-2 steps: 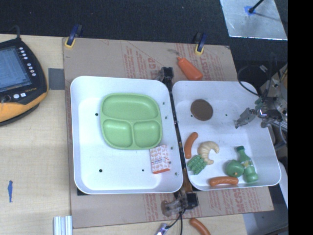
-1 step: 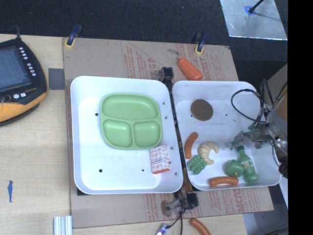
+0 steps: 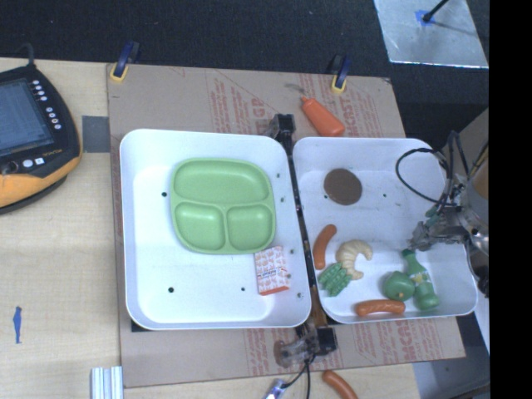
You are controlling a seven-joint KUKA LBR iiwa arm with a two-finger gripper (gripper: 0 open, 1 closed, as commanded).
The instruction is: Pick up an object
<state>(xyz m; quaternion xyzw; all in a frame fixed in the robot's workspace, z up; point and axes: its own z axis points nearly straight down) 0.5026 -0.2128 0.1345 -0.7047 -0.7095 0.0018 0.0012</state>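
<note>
The two-finger gripper [image 3: 432, 233], aperture not discernible, hung over the right white bin [image 3: 382, 152] on the brown cardboard-covered bench [image 3: 208, 98], dark carpet [image 3: 208, 15] beyond.

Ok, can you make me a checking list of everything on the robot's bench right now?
Surface: brown board on a wooden bench, two white bins side by side.
Job's things: right bin holds brown disc, two sausages, croissant, green toys.
Clutter: left bin holds green divided plate and red-and-white packet; carrot lies on the board behind the right bin.
Grippers: gripper at the right bin's right edge; fingers too blurred to judge.
Cables: black loop by the arm.
Surroundings: control tablet at left, dark floor behind.
</note>
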